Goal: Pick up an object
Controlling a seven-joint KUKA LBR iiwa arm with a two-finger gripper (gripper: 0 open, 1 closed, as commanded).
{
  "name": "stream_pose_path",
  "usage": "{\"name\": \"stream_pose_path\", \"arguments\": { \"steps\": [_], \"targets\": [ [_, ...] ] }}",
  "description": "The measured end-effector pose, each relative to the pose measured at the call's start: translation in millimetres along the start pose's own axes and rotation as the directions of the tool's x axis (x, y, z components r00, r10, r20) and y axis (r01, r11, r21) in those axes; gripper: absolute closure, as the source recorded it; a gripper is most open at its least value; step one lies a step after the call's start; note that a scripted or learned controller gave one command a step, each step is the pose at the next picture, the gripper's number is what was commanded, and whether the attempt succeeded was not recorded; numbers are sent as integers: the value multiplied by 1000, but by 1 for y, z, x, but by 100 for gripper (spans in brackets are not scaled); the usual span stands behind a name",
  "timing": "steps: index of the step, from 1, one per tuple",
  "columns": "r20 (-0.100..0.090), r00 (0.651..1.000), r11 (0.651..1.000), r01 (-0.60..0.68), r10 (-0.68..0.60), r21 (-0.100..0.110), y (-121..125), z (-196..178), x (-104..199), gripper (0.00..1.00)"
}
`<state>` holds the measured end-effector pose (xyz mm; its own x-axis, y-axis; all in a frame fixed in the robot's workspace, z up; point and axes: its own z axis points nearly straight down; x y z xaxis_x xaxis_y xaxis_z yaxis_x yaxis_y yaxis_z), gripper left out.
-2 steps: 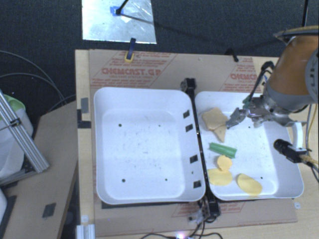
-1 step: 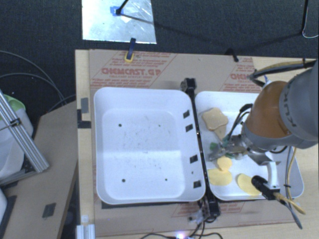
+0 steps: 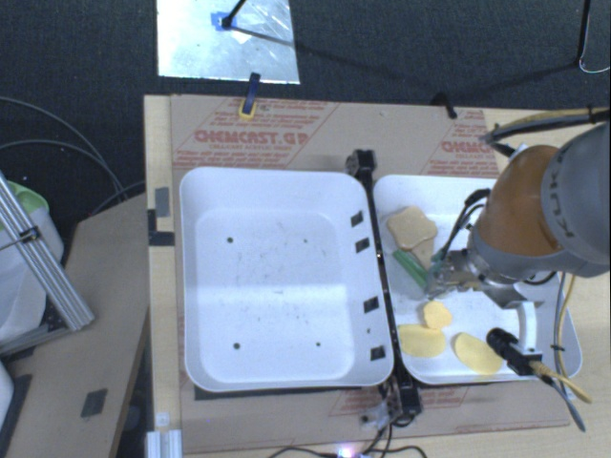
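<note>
resting on a brown printed cardboard sheet (image 3: 286, 132) over dark carpet (image 3: 76, 55), two shallow white plastic bins sit side by side. the right bin (image 3: 449, 191) holds a tan bread-shaped piece (image 3: 411, 226), a green stick (image 3: 411, 268) and yellow flat pieces (image 3: 421, 341). the end effector (image 3: 447, 277) hangs there, its grip unreadable.

My two bins (image 3: 277, 198) look like smooth white plastic, faintly scuffed. They sit on matt printed cardboard (image 3: 315, 132); far left lies a shiny metal sheet (image 3: 229, 27).
</note>
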<state>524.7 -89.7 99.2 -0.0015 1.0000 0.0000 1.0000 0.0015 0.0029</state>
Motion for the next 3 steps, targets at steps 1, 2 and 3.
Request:
{"name": "stream_pose_path", "arguments": {
  "steps": [1, 2, 3],
  "targets": [
    [-2, 1000, 1000, 11, -11, -8, 34, -90, 82, 100],
    [-3, 1000, 1000, 8, -8, 4, -35, -123, 136, 100],
    [-7, 1000, 1000, 9, -9, -18, -36, -362, 195, 100]
  ]
}}
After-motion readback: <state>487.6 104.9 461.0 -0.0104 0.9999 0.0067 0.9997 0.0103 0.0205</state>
